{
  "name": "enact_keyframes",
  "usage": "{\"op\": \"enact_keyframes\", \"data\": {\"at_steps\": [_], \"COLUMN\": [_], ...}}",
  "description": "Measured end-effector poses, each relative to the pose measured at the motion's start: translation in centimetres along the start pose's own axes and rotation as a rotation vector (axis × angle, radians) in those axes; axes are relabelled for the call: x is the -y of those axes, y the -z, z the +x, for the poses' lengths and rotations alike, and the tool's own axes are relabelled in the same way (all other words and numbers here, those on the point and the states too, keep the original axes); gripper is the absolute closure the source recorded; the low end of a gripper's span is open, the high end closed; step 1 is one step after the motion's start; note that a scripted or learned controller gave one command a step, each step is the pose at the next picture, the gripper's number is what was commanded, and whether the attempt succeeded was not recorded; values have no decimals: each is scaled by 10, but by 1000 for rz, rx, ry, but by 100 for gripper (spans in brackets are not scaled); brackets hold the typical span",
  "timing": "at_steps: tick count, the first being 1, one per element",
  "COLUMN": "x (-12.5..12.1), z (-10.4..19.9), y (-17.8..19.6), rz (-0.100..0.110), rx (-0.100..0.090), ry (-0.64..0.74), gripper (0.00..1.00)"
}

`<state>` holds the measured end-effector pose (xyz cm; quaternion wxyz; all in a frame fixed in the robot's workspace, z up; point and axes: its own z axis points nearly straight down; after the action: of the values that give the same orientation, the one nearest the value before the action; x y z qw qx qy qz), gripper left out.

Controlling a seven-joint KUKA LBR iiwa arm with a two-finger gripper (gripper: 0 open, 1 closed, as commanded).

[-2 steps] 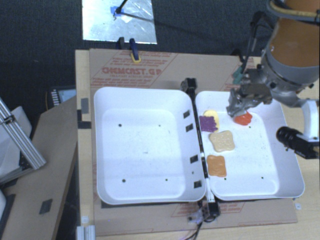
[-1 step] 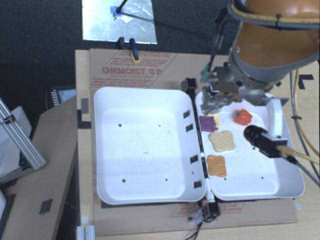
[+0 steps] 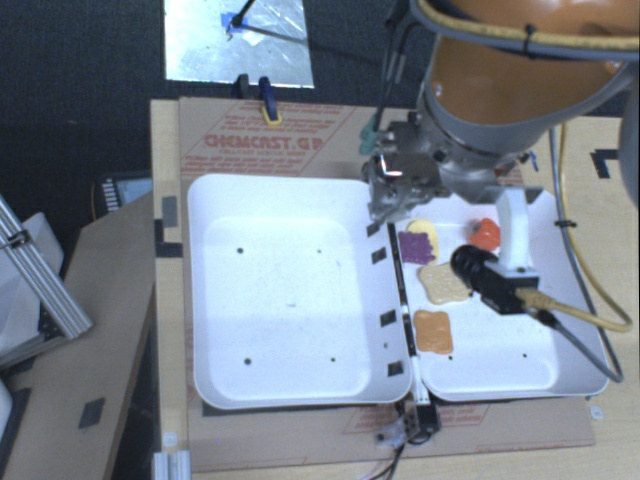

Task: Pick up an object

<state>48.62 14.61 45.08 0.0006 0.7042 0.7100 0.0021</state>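
Note:
My gripper (image 3: 390, 206) hangs over the far left corner of the right bin (image 3: 520, 373), close to the divider between the two bins. Just in front of it lie a purple piece (image 3: 416, 247) and a yellow piece (image 3: 423, 229) touching each other. A tan bread-like slice (image 3: 440, 283) lies nearer the middle, and an orange-brown slice (image 3: 433, 331) lies in front of that by the divider. A small red-orange object (image 3: 485, 233) sits farther right, beside the white bracket. Nothing shows between the fingers.
The left bin (image 3: 285, 298) lies beside the right one, with black clips along the shared rim. Cardboard runs under both bins. A foil sheet (image 3: 238, 28) and a blue-yellow clamp (image 3: 268, 103) sit beyond the far edge.

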Motion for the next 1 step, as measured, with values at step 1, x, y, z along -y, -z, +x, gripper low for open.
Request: {"op": "enact_keyframes", "data": {"at_steps": [1], "x": [-6], "z": [12], "y": [90], "rz": [-8], "rx": [-2], "ry": [-2], "gripper": [100]}}
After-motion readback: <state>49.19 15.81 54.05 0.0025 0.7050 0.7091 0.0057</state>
